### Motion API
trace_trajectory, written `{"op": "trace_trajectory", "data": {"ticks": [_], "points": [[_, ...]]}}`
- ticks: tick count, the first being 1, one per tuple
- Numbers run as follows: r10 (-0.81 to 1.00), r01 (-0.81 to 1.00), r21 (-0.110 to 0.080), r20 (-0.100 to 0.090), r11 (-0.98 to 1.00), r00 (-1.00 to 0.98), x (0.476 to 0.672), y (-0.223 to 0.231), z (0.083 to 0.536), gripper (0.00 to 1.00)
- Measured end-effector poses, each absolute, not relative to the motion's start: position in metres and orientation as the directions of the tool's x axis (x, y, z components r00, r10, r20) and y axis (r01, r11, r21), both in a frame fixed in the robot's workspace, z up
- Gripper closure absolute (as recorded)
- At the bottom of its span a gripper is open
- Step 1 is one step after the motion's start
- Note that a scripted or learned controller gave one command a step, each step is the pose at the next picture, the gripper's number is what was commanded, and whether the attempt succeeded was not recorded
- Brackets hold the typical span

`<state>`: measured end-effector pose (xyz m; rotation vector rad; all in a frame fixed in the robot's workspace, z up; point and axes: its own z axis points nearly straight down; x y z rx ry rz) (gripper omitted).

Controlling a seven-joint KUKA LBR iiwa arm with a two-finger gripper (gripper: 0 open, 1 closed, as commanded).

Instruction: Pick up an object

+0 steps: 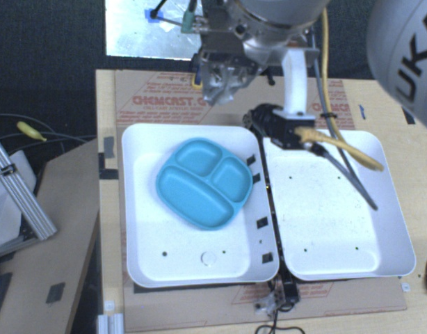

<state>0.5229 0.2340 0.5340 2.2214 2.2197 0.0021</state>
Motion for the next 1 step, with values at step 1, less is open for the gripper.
{"op": "trace_trajectory", "data": {"ticks": [1], "points": [[1.0, 1.0, 0.0, 0.001, -0.001, 0.001, 0.4848, 0.1944, 0.5353, 1.0]]}}
